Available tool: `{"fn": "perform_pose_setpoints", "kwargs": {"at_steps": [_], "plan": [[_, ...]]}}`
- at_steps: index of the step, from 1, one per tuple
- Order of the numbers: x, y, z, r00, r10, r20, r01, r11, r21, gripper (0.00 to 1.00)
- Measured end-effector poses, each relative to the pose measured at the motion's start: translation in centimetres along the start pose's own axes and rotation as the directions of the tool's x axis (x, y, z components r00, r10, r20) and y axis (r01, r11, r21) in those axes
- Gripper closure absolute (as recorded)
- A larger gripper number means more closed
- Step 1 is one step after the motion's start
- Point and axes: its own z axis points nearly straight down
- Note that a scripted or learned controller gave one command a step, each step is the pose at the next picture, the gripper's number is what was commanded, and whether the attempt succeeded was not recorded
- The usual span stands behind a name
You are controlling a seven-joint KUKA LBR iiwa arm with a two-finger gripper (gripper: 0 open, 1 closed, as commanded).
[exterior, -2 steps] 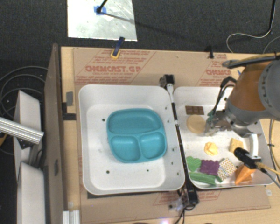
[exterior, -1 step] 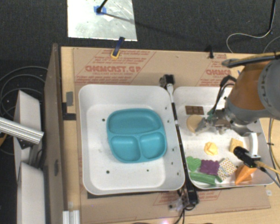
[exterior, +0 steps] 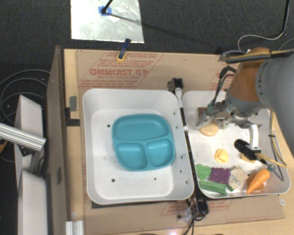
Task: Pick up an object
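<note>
My gripper (exterior: 214, 117) hangs low over the upper left part of the right bin (exterior: 196, 101), with the grey arm reaching in from the right. Right under it, and touching or nearly touching it, lies a pale beige oval object (exterior: 209, 129). A small yellow piece (exterior: 221, 155) rests on the bin floor below that. Along the bin's front edge lie a green piece (exterior: 208, 176), a purple piece (exterior: 219, 174), a speckled pale piece (exterior: 238, 177) and an orange carrot (exterior: 257, 180).
The left bin (exterior: 95, 131) holds a blue divided tray (exterior: 143, 141). A dark divider (exterior: 184, 131) runs between the two bins. Brown cardboard (exterior: 122, 70) lies behind the bins.
</note>
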Motion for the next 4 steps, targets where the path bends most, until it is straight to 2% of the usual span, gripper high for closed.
{"fn": "perform_pose_setpoints", "kwargs": {"at_steps": [1,2,3,4], "plan": [[0.1,5.2,-0.2,1.000,0.001,0.001,-0.001,1.000,-0.003,0.00],[-0.4,5.6,-0.1,1.000,0.002,0.002,-0.002,1.000,0.000,0.00],[1.2,5.5,0.0,1.000,0.001,0.001,-0.001,1.000,0.003,0.00],[0.2,5.5,-0.1,1.000,0.006,0.002,-0.006,1.000,0.002,0.00]]}}
